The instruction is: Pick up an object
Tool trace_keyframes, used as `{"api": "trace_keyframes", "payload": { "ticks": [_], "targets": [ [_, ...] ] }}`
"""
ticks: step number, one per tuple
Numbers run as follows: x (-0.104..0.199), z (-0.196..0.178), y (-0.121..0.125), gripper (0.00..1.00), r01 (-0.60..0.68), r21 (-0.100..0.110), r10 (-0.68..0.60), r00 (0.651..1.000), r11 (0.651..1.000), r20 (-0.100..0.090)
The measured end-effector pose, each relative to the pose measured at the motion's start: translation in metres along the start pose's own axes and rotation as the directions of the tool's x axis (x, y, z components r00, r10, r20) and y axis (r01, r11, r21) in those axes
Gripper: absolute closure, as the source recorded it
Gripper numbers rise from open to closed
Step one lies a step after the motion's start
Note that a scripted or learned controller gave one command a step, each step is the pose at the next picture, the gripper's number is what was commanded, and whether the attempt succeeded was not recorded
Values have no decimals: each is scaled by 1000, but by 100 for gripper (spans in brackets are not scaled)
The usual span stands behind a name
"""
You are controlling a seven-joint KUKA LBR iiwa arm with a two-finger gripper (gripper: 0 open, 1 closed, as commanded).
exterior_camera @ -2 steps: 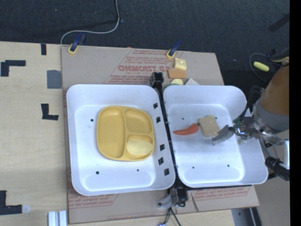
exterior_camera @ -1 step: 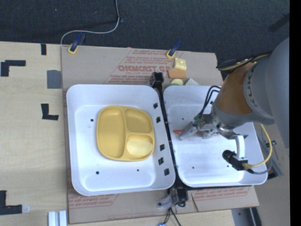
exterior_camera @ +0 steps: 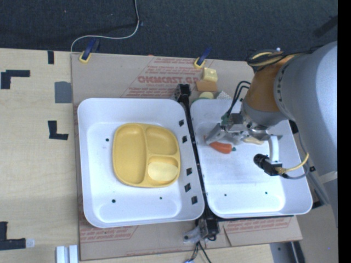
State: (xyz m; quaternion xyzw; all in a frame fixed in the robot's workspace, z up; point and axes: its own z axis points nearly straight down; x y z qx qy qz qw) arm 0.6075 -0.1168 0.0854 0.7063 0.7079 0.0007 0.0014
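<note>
The end effector was low in the right bin, directly over a small orange-red object lying on the bin floor towards its far left. Whether it was open or closed could not be told, and no grasp was evident. The object appeared small, light and smooth, probably rigid; judged best taken across its narrow middle. The left bin held a yellow divided tray.
</note>
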Motion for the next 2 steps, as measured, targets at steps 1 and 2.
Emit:
{"api": "trace_keyframes", "payload": {
  "ticks": [1,2],
  "targets": [
    [5,0,-9,0,-2,0,2,1000,1000,2],
    [5,-9,-9,100,-1,2,1,1000,1000,1]
  ]
}}
